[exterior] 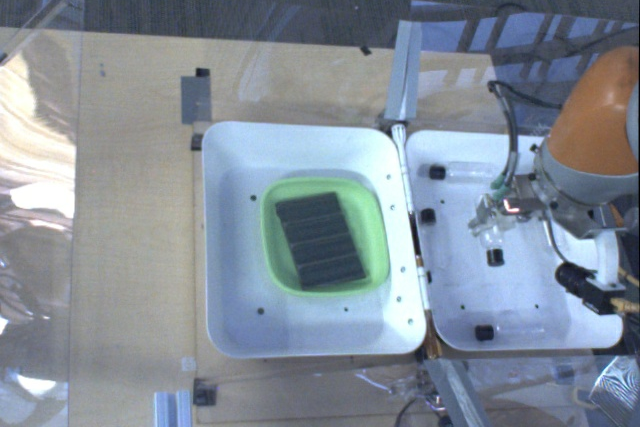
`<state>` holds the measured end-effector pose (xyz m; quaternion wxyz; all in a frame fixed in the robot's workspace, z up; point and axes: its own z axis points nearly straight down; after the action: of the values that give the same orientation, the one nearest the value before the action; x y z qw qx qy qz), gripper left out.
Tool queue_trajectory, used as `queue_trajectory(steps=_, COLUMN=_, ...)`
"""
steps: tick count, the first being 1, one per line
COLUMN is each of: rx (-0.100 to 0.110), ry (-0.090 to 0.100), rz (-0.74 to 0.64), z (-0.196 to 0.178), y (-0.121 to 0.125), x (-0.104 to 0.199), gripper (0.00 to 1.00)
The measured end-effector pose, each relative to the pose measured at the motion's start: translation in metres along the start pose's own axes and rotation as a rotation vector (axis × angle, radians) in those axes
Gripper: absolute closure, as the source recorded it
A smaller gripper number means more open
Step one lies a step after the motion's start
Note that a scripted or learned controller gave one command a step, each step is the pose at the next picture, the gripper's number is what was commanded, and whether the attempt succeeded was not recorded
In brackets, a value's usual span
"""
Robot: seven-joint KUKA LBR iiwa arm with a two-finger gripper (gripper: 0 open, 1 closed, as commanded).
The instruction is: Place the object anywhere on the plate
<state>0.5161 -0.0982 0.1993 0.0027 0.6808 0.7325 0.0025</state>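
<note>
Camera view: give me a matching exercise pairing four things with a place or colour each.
Things:
1. plate
2. dark block
3. gripper
4. arm band

Descriptions:
A. orange
B. over the right bin
C. green, in the left bin
D. lying on the plate

Pairs: 1-C, 2-D, 3-B, 4-A
</note>
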Motion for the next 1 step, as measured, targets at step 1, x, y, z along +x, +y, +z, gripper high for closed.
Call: queue_trajectory(steps=1, rx=0.001, ry=0.001, rz=-0.028, z=0.0142, y=-0.0001, x=0.0781, gripper=1.00)
